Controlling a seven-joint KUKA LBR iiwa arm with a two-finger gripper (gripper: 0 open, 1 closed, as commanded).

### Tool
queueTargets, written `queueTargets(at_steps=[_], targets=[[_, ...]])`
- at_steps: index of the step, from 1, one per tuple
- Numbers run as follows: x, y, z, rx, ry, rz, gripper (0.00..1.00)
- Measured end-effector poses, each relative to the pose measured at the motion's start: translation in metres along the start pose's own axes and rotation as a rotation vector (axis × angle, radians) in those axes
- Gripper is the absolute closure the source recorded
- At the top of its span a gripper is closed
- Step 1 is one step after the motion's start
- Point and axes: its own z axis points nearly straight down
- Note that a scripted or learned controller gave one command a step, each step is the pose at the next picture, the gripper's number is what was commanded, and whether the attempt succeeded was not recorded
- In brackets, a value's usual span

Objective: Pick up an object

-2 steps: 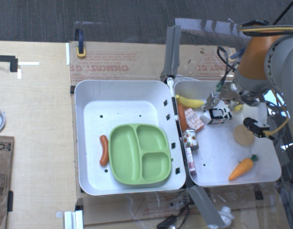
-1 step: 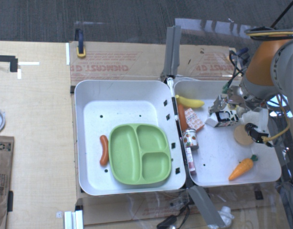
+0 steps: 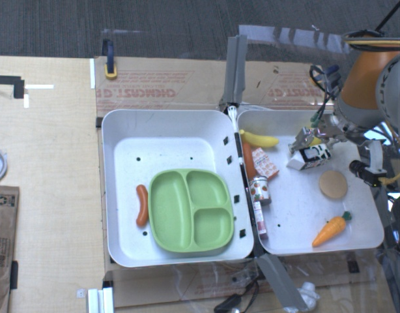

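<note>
Scanning from the left bin: a green plate with a sausage just left of it. Right of that plate, across the divider, lie a banana, a round disc and a carrot. The end effector hovers over a small carton; clamped or apart, I cannot tell. Best to descend squarely. Open floor lies below the carton, the rim close behind.

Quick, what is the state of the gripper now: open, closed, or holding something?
Gripper: cannot be told; it sits at the small carton.
</note>
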Motion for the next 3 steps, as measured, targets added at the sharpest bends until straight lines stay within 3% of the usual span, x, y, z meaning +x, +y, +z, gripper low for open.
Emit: queueTargets(at_steps=[1,2,3], targets=[[0.0054,-0.0178,-0.0003,-0.001,0.000,0.031,0.00],[0.0046,-0.0173,-0.0081,0.000,0.000,0.032,1.00],[0.0047,-0.0173,-0.0081,0.000,-0.001,0.033,0.00]])
